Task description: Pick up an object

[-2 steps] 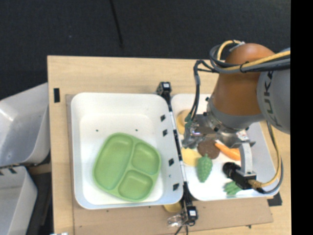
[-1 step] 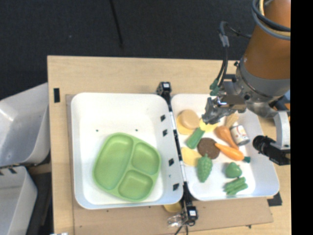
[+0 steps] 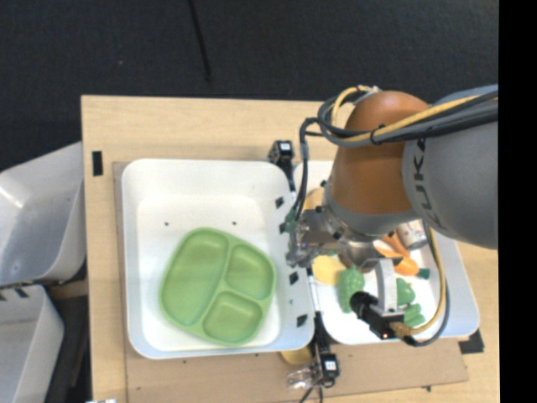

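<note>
Pincer (image 3: 327,243) over right bin (image 3: 460,309), lower right; state: cannot tell. Green toy (image 3: 351,284), yellow piece (image 3: 324,268) nearby: prob. light, stiff, slick plastic. Grip across narrowest width.

Pale wooden bench (image 3: 185,124), left white bin (image 3: 151,191) holding a green divided plate (image 3: 218,286), right white bin (image 3: 460,305) beside it

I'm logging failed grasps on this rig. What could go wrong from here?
The yellow piece, green piece and orange piece lie crowded in the right bin, so a grasp may catch two or nudge one away. The arm hangs close to the wall between the bins and might clip it.
</note>
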`<state>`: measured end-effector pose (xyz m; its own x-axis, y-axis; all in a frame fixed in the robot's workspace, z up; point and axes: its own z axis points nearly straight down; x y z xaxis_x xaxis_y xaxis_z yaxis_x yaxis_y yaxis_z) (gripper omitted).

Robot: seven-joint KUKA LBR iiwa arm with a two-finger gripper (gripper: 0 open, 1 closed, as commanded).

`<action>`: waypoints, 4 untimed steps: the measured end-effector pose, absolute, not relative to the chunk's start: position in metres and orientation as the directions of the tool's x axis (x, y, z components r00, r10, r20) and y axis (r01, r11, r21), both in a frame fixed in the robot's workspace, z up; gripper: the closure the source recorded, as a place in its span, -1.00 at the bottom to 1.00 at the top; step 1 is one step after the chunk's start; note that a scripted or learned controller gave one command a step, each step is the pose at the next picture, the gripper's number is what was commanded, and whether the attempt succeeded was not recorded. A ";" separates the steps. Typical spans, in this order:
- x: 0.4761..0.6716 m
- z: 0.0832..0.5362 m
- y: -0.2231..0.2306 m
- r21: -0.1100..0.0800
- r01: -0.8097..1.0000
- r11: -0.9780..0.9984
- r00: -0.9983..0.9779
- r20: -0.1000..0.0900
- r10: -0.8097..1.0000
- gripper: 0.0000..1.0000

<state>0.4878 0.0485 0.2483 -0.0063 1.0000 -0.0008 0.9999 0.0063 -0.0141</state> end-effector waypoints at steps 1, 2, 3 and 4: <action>0.490 0.292 0.099 0.003 1.000 0.008 -0.008 0.002 1.000 1.00; 0.533 0.445 0.151 0.020 1.000 0.009 -0.009 0.005 1.000 1.00; 0.489 0.310 0.226 -0.015 1.000 0.010 -0.011 -0.004 1.000 1.00; 0.495 0.559 0.221 0.016 1.000 0.004 -0.004 0.007 1.000 1.00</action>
